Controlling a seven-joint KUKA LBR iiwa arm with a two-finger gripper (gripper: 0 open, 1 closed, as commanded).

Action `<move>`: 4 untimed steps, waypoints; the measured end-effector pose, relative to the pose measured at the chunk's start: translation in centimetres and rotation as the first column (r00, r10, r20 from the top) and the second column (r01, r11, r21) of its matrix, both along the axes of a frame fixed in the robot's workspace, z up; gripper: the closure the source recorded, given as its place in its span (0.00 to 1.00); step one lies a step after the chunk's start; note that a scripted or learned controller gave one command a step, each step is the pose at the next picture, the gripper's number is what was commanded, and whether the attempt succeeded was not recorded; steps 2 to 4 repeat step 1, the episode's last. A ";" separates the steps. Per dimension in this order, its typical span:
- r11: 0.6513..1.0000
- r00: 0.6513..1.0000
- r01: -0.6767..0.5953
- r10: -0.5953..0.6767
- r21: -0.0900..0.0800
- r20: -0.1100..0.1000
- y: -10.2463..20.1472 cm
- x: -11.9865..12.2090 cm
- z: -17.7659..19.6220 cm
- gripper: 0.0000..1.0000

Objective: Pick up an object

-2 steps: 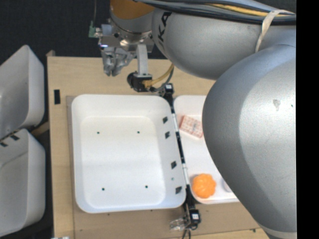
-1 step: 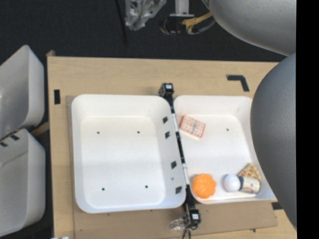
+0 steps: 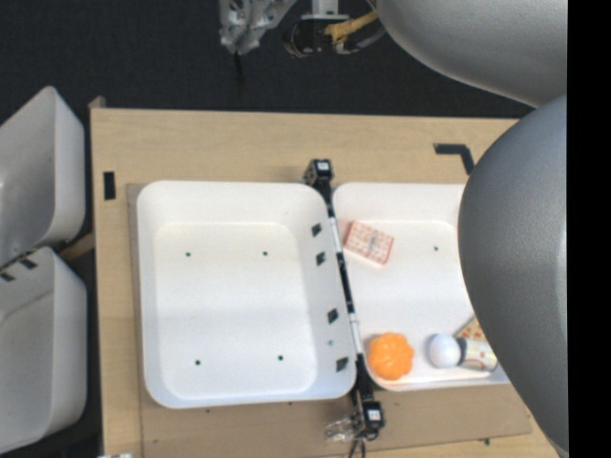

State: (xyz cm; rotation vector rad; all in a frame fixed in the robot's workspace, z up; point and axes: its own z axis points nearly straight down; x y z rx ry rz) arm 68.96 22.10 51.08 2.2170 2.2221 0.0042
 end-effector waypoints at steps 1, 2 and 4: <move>1.000 1.000 0.004 -0.004 -0.004 -0.013 -0.1 -0.1 -12.9 1.00; 1.000 1.000 0.004 -0.004 -0.004 -0.013 -0.1 -0.1 -12.9 1.00; 1.000 1.000 0.004 -0.004 -0.004 -0.013 -0.1 -0.1 -12.9 1.00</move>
